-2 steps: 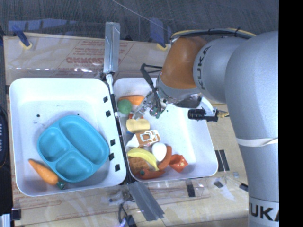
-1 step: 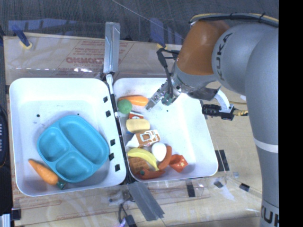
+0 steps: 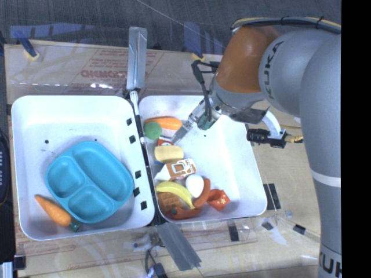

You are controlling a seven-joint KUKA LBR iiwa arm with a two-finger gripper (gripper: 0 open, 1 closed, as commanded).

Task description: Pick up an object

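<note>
**Gripper low over the right bin's toy food**

Gripper [image 3: 181, 131] reaches into the right bin [image 3: 243, 172]; whether it is wide, narrow or holding anything cannot be told. Nearest the camera lie a red piece [image 3: 218, 199], a banana [image 3: 175, 192] and a white egg [image 3: 195, 185]. Further back sit a small carton [image 3: 181, 169] and a yellow block [image 3: 168, 153]. Farthest, a green ball [image 3: 153, 130] and an orange piece [image 3: 165, 122] crowd the gripper's tip. In the left bin [image 3: 35, 114], a blue tray [image 3: 88, 180] and a carrot [image 3: 53, 210].
</note>
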